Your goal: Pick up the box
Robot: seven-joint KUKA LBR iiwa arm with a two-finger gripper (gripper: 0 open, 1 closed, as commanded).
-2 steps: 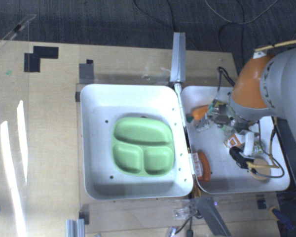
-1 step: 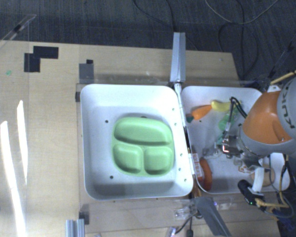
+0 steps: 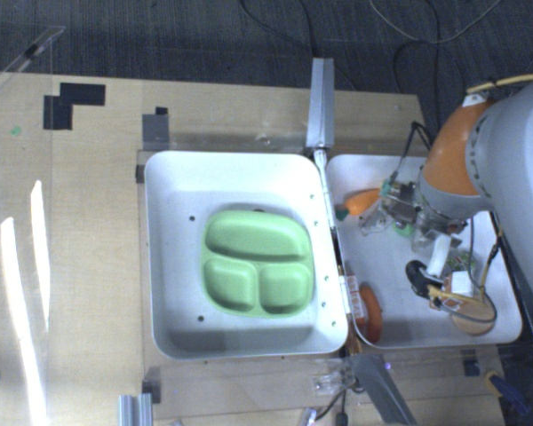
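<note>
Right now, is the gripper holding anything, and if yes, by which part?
Cannot be told. The gripper is low over the right bin near an orange item, but the arm hides any hold.

No text, label, brand, number or sign can be read anywhere: not on the bench (image 3: 89, 264), either white bin (image 3: 173, 238), or the green tray (image 3: 258, 260).

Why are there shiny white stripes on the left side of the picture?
In the camera view, those stripes are glare: light bouncing off a clear glossy sheet over the bench. The green tray in the left bin looks evenly lit, while the hand over the right bin looks slightly blurry.
</note>
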